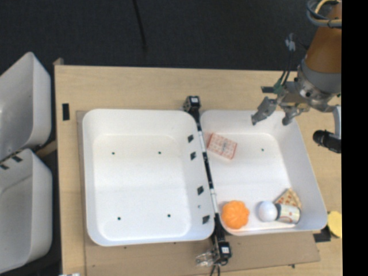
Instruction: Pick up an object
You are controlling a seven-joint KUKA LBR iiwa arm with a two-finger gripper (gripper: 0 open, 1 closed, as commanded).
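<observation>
My end effector (275, 113), fingers spread and holding nothing, hangs over the right bin's (299, 148) upper edge, far from the ball (235, 214) (lower corner), so I fear dropping onto the rim.

My arm (323, 45) runs off the right edge above its orange band. A yellow thing (335, 223) on the worktop (144, 88) is cut by that edge too. The print on the small pink packet (221, 146) is too fine to read.
</observation>
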